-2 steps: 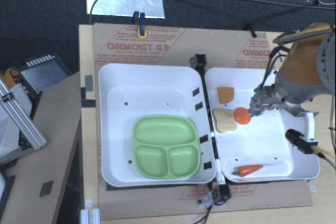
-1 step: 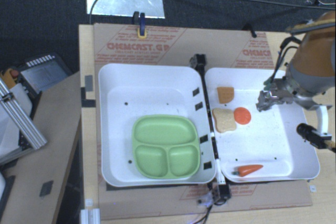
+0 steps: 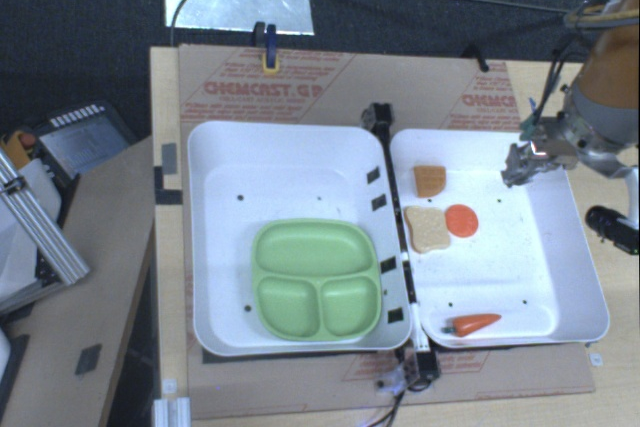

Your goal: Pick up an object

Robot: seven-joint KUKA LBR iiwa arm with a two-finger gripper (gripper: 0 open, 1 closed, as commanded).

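Bins sit side by side on the bench, two of them, shallow and white. The left bin holds one green divided plate, lying flat in its near right part, with one long compartment on the far side and two smaller ones on the near side; nothing lies in any of the three.

The right bin holds four small food pieces. A brown chunk lies toward the far left. Near of it, a pale slice of bread rests close to the bin's left wall, and a round orange-red disc lies just to its right, touching or nearly touching it. An orange carrot lies apart from these by the near wall.

The arm comes in from the right, its orange band high at the far right edge and its grey wrist angled down and leftward. The gripper hangs over the far right part of the right bin, well apart from all four pieces. Nothing is visible in its grasp; how far its tips are parted cannot be told from this view.
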